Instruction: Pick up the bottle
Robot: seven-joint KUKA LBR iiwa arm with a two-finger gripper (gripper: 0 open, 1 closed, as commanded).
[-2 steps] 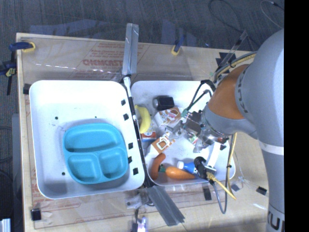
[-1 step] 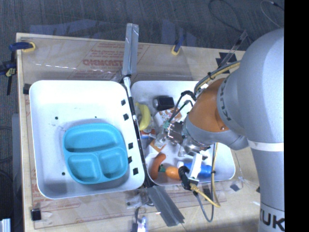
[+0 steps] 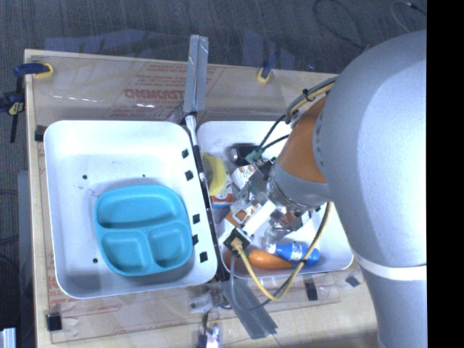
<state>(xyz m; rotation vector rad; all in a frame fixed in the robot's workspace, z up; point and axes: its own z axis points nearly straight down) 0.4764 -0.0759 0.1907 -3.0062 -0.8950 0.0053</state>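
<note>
Grey arm, orange band, yellow cable

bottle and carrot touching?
Touching. In the camera view the blue bottle lies right along the orange carrot at the right bin's near edge, with no white bin floor showing between them.

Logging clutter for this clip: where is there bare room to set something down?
Left bin: bare floor around the blue tray, widest along its far wall and left side. Right bin is crowded: the arm, a bottle, an orange item and other clutter; a small bare strip lies by its far wall.
</note>
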